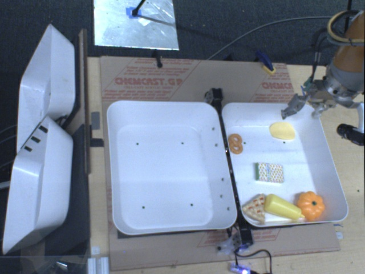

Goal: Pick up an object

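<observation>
While the arm hangs over the far edge of the right bin point(333, 170), nothing is picked yet.
End effector point(302, 104), spread and bare, sits just beyond the pale yellow disc point(282, 131); next I judge it must descend. Nearby lie pretzel point(235, 144), patterned block point(270, 172), pizza slice point(255, 207), yellow pepper point(282, 206), pumpkin point(311, 205).

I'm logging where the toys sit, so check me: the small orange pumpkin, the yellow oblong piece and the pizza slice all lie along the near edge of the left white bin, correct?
Not quite. The camera view shows the small orange pumpkin, yellow oblong piece and pizza slice along the near edge of the right white bin, not the left.
</observation>
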Controlling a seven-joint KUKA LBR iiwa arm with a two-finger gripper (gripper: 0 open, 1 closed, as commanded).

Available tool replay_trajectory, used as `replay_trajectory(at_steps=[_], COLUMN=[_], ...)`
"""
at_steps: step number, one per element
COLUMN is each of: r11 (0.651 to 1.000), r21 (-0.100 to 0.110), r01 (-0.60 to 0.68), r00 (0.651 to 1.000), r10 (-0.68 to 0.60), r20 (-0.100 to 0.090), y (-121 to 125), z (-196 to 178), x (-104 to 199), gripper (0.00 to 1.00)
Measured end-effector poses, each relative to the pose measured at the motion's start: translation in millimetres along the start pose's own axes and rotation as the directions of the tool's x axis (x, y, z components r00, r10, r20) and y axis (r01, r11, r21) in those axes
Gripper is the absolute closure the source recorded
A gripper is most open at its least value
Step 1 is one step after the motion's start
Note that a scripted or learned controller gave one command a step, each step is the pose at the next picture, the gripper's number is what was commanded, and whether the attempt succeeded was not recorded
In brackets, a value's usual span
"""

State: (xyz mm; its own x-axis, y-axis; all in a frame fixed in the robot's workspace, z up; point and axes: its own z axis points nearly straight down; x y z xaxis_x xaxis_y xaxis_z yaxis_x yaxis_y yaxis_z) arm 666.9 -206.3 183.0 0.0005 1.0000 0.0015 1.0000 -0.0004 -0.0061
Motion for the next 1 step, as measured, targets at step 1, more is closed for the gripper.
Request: replay_trajectory(at_steps=[1], r11=[1.0], r21=[0.002], r01=[0.0], r00=[1.0], r10=[0.0], r20=[-0.001], y=[-18.3], z=[104.3], x=[0.3], gripper=[0.0])
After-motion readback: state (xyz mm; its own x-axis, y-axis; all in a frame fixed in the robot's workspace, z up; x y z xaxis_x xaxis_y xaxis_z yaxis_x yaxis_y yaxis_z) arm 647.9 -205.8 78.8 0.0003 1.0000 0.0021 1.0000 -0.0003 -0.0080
